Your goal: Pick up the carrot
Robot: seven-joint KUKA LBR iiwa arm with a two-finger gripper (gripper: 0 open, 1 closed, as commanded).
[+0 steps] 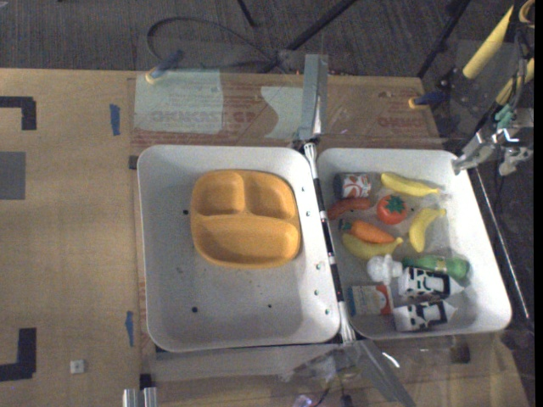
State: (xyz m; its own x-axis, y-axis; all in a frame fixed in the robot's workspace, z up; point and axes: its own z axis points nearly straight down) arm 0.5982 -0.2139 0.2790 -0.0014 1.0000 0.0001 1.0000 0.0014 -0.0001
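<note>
Lying in the right-hand shallow white plastic bin [485,257], among a crowd of toy foods: the small orange tapered carrot [373,231], smooth and glossy, green tuft pointing left, tip pointing right. Touching, on its near side, a curved yellow plastic banana [370,248]; sitting just beyond it on the far side, a slim red chilli-shaped piece [349,206] and a round red tomato with a green top [392,209]. Resting further back, a small printed can [356,185] and a second yellow banana [410,185]; standing to the right of the carrot, a third yellow banana [422,228], upended along the bin floor. Filling the near part of the bin: a green bottle lying on its side [434,266], two black-and-white boxy cartons [422,285], and a small orange-and-white carton [370,299].

Occupying the left-hand white bin [229,316]: a matte orange plastic plate with three moulded compartments [246,217], rounded at the corners.

Hanging over the far right corner of the right bin, well apart from the carrot: the metal two-finger gripper [494,145], pale and blurred. Cannot tell whether parted or closed. Nothing seen held.
</note>
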